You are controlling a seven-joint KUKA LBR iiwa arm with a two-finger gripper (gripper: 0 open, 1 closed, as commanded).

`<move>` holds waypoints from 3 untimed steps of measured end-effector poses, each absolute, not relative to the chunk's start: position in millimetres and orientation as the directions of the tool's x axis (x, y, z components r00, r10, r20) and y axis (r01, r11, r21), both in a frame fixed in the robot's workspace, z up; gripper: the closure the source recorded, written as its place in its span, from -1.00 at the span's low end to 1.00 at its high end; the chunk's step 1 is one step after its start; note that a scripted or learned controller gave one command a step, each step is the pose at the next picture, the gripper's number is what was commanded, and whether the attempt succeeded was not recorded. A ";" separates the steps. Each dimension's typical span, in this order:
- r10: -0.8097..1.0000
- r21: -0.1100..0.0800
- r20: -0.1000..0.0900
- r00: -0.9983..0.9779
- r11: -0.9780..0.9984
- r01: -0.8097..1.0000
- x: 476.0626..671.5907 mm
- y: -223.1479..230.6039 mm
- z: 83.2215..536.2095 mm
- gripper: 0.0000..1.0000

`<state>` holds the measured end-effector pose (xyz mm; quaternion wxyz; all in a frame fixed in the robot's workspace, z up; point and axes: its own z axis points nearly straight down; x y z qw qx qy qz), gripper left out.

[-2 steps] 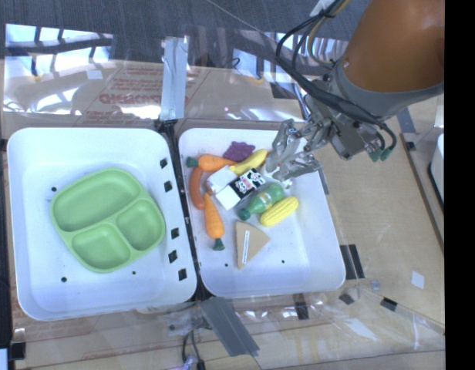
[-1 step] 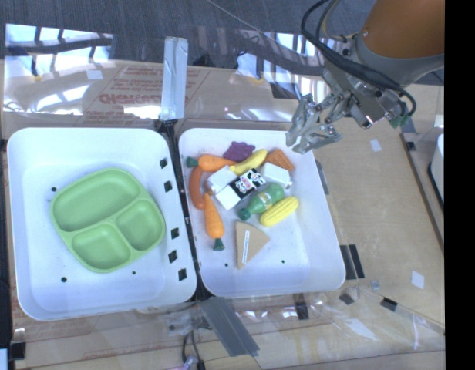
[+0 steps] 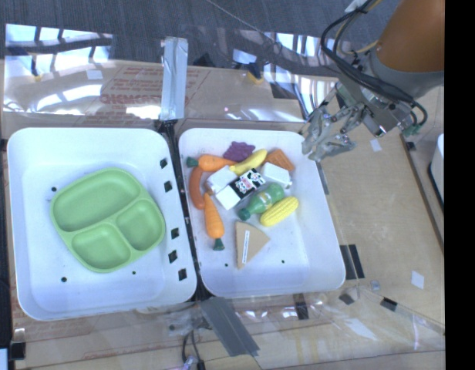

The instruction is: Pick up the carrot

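Note:
An orange carrot point(image 3: 213, 220) with a green stem end lies in the right bin point(image 3: 314, 264), near its left side, pointing toward the front. More orange pieces lie close by: one point(image 3: 197, 186) along the left wall, one point(image 3: 212, 162) at the back. My gripper point(image 3: 321, 139) hovers over the right bin's back right corner, well to the right of the carrot and above the pile. Nothing is between its fingers.
The right bin also holds a purple grape bunch point(image 3: 239, 151), a yellow corn cob point(image 3: 279, 211), a green bottle point(image 3: 262, 201), a cow-print carton point(image 3: 245, 183), white blocks and a sandwich wedge point(image 3: 250, 243). A green divided plate point(image 3: 106, 218) sits in the left bin point(image 3: 37, 284).

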<state>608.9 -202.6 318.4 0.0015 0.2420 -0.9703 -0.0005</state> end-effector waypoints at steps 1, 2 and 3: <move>-0.485 -0.002 -0.003 -0.874 0.874 -0.485 657.5 -210.2 320.7 1.00; -0.547 -0.004 -0.004 -0.837 0.837 -0.547 658.0 -208.9 333.8 1.00; -0.625 -0.004 -0.004 -0.781 0.781 -0.625 658.3 -207.9 333.3 1.00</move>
